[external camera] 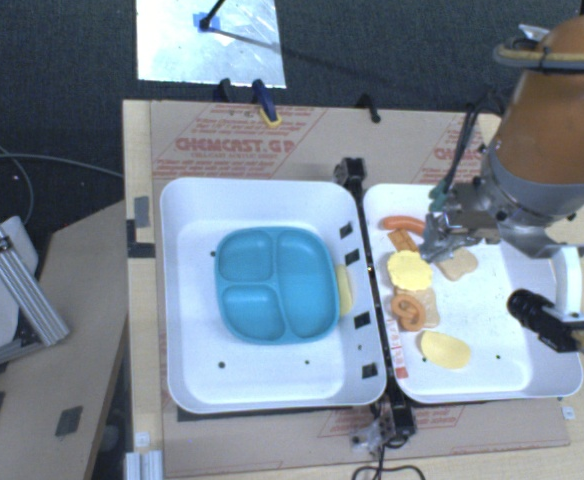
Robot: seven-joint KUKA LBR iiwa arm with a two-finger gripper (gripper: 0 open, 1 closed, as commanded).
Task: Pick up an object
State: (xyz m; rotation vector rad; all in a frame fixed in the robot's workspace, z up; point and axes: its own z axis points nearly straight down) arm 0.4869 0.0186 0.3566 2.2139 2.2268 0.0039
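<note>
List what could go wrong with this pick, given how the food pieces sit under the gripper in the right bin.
1. The gripper sits over a tight cluster: the yellow round piece, orange sausage and beige slice lie close together, so it may pinch two or nudge neighbours aside.
2. These pieces look flat and low, so the grasp could slip off and come up with nothing.
3. The cluster lies near the divider, which may block one side.

One fixed camera looks down at a slant from above the desk (222, 128), taking in both white bins (187, 268); the arm (557, 118) enters from the right.
</note>
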